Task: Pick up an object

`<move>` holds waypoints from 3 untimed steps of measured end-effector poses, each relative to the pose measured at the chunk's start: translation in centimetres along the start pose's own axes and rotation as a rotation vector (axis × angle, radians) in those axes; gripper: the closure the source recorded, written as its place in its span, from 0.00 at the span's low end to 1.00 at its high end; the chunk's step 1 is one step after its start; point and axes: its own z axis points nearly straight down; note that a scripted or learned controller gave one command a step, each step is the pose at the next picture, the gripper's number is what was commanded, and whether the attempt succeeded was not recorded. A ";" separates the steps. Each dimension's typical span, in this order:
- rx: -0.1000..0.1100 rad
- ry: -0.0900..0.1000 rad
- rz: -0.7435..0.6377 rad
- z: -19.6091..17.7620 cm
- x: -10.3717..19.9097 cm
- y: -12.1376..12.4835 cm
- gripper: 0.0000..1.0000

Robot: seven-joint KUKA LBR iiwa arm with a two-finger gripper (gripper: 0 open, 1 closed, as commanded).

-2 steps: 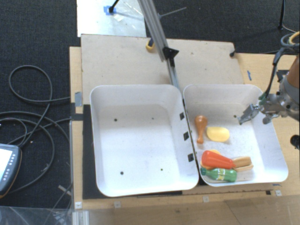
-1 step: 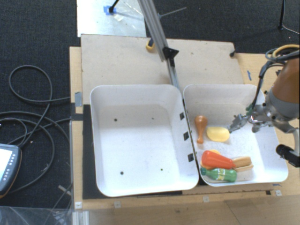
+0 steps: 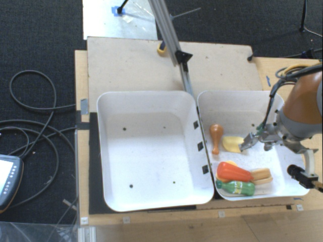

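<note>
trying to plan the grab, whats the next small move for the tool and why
Probably a short descent onto the pale yellow piece: the tool sits at that piece's right edge in the right bin, with nothing visibly held. The other toys cluster nearer the front, so this is the closest target.

You're looking at dark carpet floor (image 3: 40, 34), black cables (image 3: 30, 105) looped at left, wooden bench (image 3: 222, 67), pale board (image 3: 131, 64) on top, slanted metal pole (image 3: 164, 19).

Arm (image 3: 303, 105) cut off by right edge; yellow object (image 3: 228, 164) mostly hidden under carrot (image 3: 234, 173); tablet (image 3: 7, 178) cropped at left.
</note>
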 end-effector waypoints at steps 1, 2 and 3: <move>-0.007 -0.002 0.000 -1.4 0.0 0.1 1.00; -0.011 -0.003 -0.005 -5.7 0.0 0.4 1.00; -0.014 -0.005 -0.007 -12.2 -0.3 0.9 1.00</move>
